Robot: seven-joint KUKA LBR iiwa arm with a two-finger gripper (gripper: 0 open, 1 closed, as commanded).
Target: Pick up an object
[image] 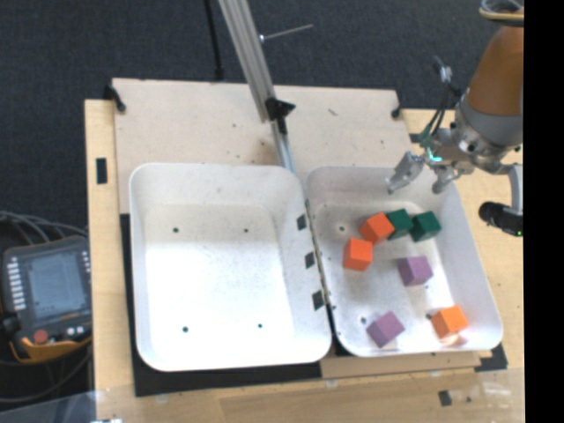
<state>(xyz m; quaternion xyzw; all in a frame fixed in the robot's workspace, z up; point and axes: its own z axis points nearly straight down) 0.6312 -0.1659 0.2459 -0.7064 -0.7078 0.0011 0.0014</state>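
Seven small blocks in the right bin (471,263), none lifted. Two orange blocks near the bin's middle: one (378,227) touching a dark green block (400,221), the other (358,255) just below and to its left. A second green block (426,226) just right of the first. One purple block (414,270) lower, toward the right wall; another purple block (385,329) near the front edge; a third orange block (449,322) in the front right corner.

Gripper (421,176) over the back edge of the right bin, above and apart from the green blocks, fingers spread wide, one (402,174) angled out to the left, nothing between them. Arm entering from the right, orange band (498,60) above the grey wrist, wrist tilted down and leftward toward the bin.

Left bin (220,179) alongside, touching the right one. Slanted metal rail (251,47) behind the bins. Handheld control pendant (48,293) off the bench at far left.
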